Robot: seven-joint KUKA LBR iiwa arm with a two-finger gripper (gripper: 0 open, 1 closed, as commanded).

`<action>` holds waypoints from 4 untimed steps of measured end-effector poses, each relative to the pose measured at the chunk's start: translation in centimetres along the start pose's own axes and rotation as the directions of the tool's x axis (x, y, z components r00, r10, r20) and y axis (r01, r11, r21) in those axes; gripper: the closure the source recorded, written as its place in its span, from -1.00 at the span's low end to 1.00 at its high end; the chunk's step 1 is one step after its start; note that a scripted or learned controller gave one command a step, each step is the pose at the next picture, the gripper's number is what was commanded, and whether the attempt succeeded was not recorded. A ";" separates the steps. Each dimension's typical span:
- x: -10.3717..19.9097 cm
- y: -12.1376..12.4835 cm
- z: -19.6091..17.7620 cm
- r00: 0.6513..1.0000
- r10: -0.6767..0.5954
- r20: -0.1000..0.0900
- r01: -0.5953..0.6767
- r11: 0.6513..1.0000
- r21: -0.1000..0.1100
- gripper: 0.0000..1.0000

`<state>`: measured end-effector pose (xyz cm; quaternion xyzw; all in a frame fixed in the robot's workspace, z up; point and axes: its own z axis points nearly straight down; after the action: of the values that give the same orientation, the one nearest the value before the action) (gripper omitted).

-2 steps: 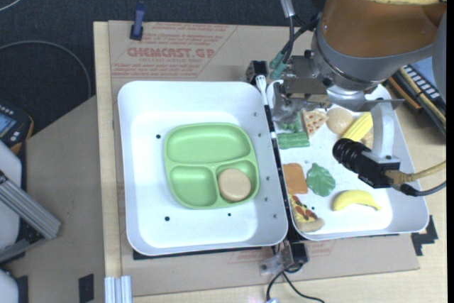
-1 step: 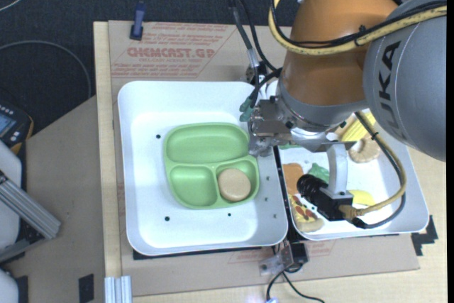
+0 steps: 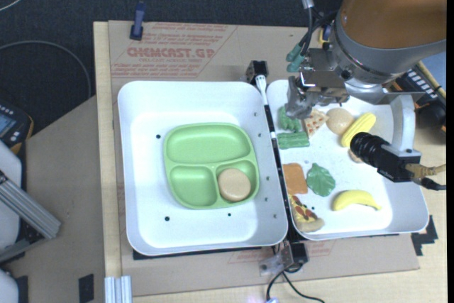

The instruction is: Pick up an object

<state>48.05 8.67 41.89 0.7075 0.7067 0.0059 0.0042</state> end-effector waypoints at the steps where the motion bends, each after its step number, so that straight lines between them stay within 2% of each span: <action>1: 6.3 -0.4 8.3 1.000 -0.008 0.003 0.008 1.000 0.024 1.00; 2: 2.0 -0.6 18.9 1.000 0.005 0.007 -0.005 1.000 0.027 1.00; 3: 7.2 -0.3 12.2 1.000 -0.008 -0.002 0.008 1.000 0.007 1.00; 4: 9.7 0.0 -4.5 1.000 -0.007 -0.007 0.007 1.000 -0.006 1.00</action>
<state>48.02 18.38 46.38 0.7048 0.7093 0.0103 0.0037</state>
